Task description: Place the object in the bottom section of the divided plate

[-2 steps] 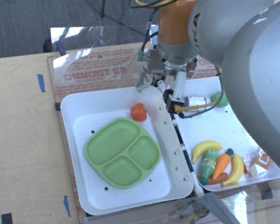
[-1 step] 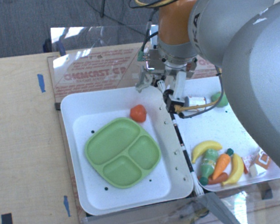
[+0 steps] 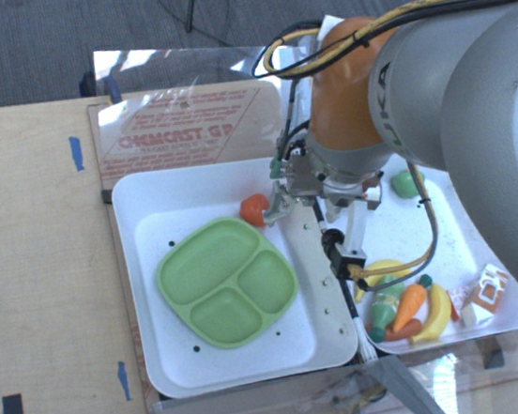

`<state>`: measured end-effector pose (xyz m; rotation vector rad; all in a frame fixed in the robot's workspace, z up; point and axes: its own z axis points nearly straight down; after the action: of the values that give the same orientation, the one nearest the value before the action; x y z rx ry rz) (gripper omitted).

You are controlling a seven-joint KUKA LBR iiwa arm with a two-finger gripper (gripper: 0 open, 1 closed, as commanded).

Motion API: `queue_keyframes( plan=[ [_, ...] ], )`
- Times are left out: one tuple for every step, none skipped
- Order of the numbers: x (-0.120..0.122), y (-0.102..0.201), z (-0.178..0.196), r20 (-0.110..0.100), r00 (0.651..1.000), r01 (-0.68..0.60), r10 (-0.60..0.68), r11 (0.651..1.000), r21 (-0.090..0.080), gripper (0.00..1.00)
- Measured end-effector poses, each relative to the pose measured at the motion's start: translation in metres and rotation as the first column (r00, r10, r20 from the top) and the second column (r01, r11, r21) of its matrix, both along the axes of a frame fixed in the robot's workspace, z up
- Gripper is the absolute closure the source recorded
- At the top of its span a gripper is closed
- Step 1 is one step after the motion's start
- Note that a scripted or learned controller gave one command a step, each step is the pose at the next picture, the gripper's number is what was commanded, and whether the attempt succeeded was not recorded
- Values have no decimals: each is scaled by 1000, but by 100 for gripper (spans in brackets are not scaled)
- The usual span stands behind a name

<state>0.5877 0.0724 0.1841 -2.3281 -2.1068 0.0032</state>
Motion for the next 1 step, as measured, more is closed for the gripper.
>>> queue_keyframes(
  plan=[
    [-63,72,-27,-1,980,-197,197,980,1,0]
  ],
)
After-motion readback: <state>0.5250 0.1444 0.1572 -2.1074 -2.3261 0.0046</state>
